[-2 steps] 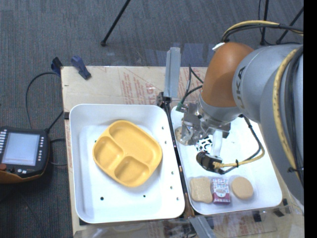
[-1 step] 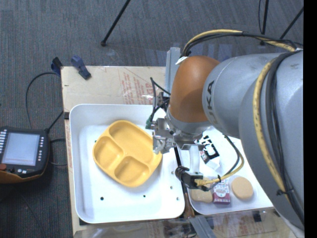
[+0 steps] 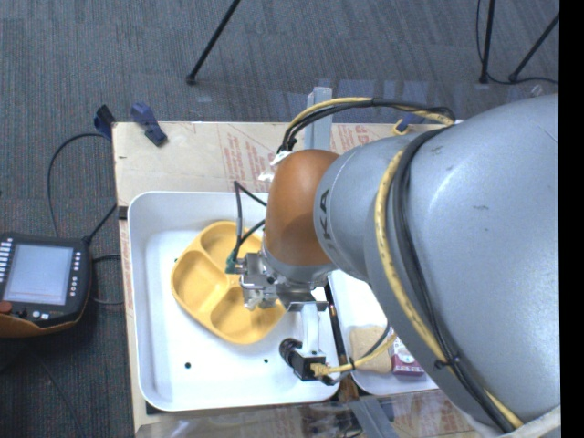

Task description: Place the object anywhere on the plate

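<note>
Overhead, arm (image 3: pixel 438 245) hides plate's (image 3: pixel 205 286) right side | tool (image 3: pixel 260 295) grip – cannot tell | pendant (image 3: pixel 41 281) left of bench

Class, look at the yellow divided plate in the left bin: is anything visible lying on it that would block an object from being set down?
Nothing visible lies on the plate; its exposed compartments look bare. The arm's wrist covers its right side, so that part cannot be judged.

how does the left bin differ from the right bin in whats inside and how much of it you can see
The left bin holds a yellow divided plate; the right bin holds a tan sponge-like object and a small reddish packet. The left bin shows most of its floor and rim, while the right bin is largely covered by the arm. Both are shallow, white and side by side.
</note>
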Robot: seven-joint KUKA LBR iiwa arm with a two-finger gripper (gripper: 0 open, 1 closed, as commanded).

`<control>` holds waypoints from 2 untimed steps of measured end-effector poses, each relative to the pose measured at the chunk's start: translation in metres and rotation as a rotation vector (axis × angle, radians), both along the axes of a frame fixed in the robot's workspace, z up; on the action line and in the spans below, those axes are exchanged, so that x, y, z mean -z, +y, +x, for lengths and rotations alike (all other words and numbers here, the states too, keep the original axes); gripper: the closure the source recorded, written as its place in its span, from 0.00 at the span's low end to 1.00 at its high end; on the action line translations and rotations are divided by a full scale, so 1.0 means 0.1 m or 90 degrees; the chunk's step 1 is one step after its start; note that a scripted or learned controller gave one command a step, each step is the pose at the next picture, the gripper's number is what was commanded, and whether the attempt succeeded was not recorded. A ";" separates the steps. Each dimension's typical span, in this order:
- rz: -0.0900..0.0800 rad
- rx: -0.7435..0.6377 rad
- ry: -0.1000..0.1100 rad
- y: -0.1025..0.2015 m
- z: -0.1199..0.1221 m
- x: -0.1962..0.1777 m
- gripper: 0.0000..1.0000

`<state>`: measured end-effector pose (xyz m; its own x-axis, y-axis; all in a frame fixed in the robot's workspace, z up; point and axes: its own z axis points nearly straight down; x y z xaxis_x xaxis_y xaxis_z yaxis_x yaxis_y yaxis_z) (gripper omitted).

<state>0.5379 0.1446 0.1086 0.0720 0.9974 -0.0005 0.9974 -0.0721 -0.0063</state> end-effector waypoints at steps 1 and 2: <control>0.000 -0.127 0.000 0.53 -0.21 -0.53 1.00; 0.000 -0.334 -0.001 0.93 0.04 -1.07 1.00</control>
